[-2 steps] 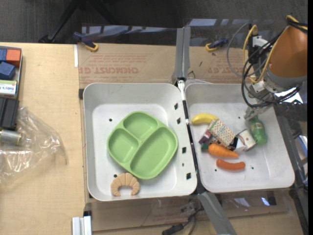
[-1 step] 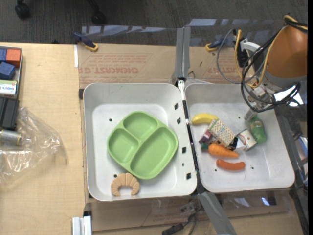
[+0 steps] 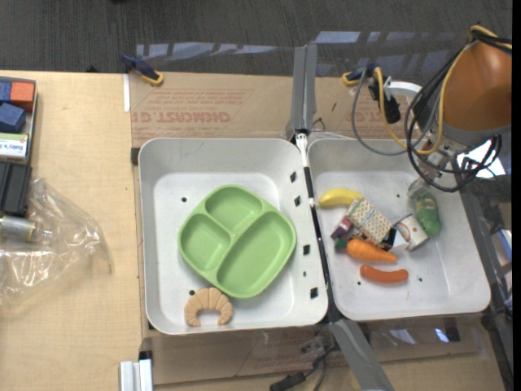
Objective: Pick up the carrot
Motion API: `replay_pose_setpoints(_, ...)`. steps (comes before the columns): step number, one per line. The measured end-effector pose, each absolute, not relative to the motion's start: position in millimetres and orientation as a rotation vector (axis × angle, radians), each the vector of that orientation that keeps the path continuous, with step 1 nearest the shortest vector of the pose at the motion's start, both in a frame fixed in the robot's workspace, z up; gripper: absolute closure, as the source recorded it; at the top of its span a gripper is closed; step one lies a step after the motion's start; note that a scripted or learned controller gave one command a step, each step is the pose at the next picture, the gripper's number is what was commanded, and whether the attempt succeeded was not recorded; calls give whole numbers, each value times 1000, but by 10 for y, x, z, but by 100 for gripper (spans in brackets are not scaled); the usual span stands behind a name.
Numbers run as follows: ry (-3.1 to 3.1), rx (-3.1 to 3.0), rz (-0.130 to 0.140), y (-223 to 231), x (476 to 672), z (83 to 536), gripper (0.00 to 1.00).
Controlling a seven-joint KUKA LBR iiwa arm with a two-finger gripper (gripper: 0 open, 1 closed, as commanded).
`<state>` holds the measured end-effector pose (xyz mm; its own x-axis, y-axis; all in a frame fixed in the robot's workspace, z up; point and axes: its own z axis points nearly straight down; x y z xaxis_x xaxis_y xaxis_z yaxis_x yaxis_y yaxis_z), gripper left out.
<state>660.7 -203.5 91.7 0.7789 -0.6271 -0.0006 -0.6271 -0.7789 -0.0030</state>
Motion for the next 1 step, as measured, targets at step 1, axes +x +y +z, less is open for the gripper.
replay_pose_setpoints(1, 315, -3122, 3, -1957, 6597, 898, 100)
